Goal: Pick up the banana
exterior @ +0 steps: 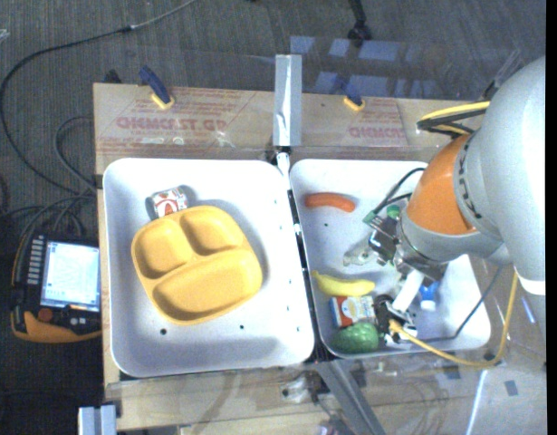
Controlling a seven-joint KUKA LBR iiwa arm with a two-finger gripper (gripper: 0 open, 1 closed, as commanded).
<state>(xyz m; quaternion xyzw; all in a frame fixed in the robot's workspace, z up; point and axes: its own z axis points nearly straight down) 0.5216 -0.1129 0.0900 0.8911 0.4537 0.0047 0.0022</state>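
Hand [361, 256] just by banana [343, 285]; rt bin [387, 172]

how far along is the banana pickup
Early. Done: the arm is over the right bin, with the end effector just beyond the banana. In hand: nothing that I can see; the banana lies on the bin floor beside a red-and-white packet. Left: closing on it, grasping and lifting.

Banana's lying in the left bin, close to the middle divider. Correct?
Not quite. The camera view shows the banana lying in the right bin as seen in that view, not the left one. It is close to the middle divider.
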